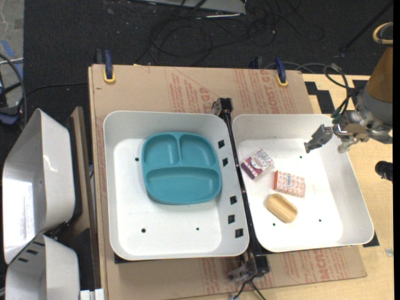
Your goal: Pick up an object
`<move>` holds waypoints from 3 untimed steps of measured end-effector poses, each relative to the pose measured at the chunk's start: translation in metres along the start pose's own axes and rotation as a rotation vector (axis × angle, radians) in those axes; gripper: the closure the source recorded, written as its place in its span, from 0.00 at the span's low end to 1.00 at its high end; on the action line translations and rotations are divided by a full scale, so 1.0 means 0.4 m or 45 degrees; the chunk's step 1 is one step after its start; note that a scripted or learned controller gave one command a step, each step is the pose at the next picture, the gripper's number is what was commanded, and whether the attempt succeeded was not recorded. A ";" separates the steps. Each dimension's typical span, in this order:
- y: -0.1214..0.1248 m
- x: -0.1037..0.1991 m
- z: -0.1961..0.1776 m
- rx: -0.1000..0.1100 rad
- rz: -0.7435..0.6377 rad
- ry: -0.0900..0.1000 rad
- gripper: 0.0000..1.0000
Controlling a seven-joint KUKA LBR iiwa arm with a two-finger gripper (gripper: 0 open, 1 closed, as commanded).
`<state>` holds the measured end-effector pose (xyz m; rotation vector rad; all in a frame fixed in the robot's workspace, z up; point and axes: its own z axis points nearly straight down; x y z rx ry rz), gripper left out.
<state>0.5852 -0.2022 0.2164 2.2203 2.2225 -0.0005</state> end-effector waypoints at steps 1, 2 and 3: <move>-0.002 0.010 0.160 0.007 0.002 0.002 0.00; -0.001 0.011 0.289 -0.001 0.004 0.000 0.00; 0.002 0.010 0.258 -0.005 0.002 -0.002 1.00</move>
